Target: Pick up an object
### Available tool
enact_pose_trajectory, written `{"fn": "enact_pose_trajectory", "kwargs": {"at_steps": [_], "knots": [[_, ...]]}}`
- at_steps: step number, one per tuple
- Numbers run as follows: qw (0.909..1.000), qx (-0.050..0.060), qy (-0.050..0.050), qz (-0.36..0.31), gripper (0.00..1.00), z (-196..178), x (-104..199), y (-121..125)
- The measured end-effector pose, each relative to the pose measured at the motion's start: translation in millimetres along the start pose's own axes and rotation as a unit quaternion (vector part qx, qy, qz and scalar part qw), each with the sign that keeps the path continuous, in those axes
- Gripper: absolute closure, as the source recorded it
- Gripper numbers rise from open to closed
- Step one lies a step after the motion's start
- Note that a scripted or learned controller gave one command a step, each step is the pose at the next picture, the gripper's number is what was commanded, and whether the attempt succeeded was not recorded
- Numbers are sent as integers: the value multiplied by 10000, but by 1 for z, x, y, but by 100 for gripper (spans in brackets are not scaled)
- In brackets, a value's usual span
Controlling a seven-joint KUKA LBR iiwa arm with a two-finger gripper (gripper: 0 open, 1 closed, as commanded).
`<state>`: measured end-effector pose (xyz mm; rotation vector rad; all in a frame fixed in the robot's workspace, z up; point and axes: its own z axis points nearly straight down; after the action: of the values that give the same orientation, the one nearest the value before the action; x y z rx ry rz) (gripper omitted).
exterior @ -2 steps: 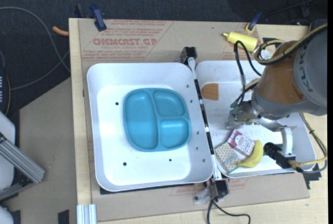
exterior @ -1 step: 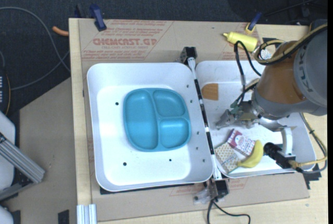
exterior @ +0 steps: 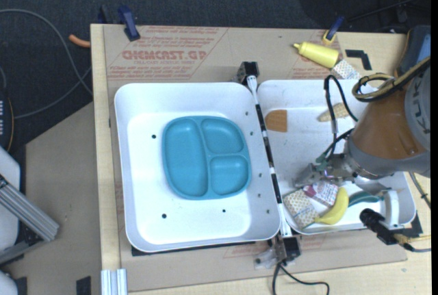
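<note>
Reaching: arm (exterior: 387, 129) comes in from the right and hangs low over the right bin (exterior: 294, 92), its wrist above the heap at the near edge, most likely because that is where the pickable things lie thickest.
Claw: gripper (exterior: 327, 174) sits just above the heap; its own body hides the tips, so open or closed cannot be told, and nothing shows as gripped.
Heap: banana (exterior: 335, 210), wafer (exterior: 299, 204) and a pink packet (exterior: 323, 190) are crowded together at the right bin's near-left corner, touching or overlapping; any of them could serve as the task's thing.
Strays: a brown block (exterior: 276, 121) lies alone by the right bin's left wall, toward the far edge; easier to isolate, yet well apart from the claw.
Left bin: left bin (exterior: 130, 150) holds a blue tray (exterior: 205, 157) lying flat at its middle, too broad for a pinch by my judgement.
Bench: a yellow bottle (exterior: 317, 53) lies outside the bins, past the right bin's far edge.
Risk: crowding may make the claw nudge neighbours instead of closing on one piece.
</note>
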<state>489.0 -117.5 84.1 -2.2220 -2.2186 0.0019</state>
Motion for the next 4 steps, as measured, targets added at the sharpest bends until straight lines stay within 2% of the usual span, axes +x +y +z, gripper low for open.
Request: {"fn": "enact_pose_trajectory", "kwargs": {"at_steps": [1, 2, 3, 4], "knots": [[10000, -16, 1, 3, 100, -10, 1, 1], [10000, -14, 2, 2, 0, -10, 1, 1], [10000, -26, -10, -11, 0, -92, -43, 82], [9999, -102, -27, -26, 0, -10, -56, 177]]}}
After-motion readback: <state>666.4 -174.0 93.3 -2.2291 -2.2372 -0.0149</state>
